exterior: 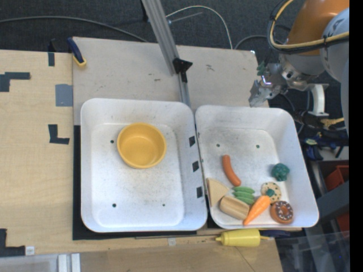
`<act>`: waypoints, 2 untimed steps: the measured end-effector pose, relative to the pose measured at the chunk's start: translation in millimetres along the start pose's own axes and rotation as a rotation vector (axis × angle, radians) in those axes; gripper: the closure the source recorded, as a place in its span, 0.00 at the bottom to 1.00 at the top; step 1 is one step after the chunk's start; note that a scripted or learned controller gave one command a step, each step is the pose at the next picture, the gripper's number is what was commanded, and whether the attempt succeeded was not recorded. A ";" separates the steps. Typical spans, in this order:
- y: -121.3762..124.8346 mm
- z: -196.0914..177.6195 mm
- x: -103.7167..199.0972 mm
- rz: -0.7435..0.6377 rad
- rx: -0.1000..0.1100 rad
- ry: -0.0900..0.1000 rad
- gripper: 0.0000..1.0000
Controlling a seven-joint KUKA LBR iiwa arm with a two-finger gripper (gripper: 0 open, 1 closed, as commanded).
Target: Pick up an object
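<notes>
camera view: arm [317, 21] raised beyond right bin [295, 129] far rim; claw [262, 89] state unclear.

The arm [317, 21] is cut off by the top and right edges. The gripper [262, 89] is too small and blurred for its state to be read. The bread roll [233, 207] is partly covered by the carrot [258, 207].

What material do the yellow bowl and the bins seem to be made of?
Yellow bowl: likely plastic, smooth and evenly coloured, with a soft sheen. Left bin and right bin: probably moulded white plastic with rounded corners, matte, speckled with dark marks.
</notes>
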State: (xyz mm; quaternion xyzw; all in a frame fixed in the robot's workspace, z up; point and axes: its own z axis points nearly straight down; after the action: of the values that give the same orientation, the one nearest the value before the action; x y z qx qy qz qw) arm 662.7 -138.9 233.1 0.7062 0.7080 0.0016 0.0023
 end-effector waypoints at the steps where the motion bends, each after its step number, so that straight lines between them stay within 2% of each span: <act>1: 1.0 -35.9 0.2 0.001 0.002 0.000 1.00; 2: -26.4 -18.1 46.0 -0.002 0.009 0.002 1.00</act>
State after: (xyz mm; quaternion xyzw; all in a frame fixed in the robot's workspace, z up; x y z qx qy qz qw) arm 636.1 -93.0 251.0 0.7056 0.7086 -0.0010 -0.0016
